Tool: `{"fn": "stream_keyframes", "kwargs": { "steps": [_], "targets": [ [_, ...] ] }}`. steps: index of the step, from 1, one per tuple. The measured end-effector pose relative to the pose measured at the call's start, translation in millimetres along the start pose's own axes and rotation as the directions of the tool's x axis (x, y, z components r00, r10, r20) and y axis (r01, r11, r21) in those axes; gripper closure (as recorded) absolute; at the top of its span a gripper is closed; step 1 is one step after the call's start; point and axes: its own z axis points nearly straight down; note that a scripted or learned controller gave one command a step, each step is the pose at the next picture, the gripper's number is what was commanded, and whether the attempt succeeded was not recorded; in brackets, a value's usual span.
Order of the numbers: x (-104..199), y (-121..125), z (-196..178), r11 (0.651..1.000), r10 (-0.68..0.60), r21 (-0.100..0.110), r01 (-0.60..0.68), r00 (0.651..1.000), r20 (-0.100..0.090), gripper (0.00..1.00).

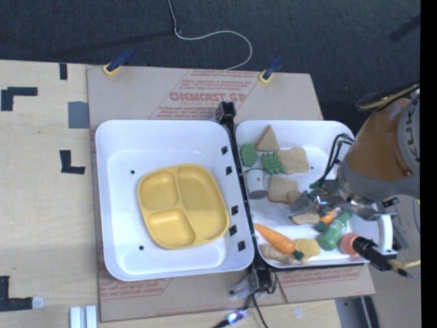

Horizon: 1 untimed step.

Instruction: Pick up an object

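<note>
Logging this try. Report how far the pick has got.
Done: the gripper is low in the right bin, among the toy food by a bread slice. In hand: nothing visibly between its fingers. Left: grasp and lift. The yellow plate lies in the left bin.

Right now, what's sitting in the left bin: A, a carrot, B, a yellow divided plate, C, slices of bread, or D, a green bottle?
B: the yellow divided plate lies in the left bin, while the food pieces are in the right bin.
</note>
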Motion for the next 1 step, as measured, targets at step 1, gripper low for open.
{"fn": "stream_keyframes", "kwargs": {
  "steps": [1],
  "targets": [
    [-2.8,3.4,-42.7,1.000,0.000,0.000,0.000,1.000,0.000,1.00]
  ]
}}
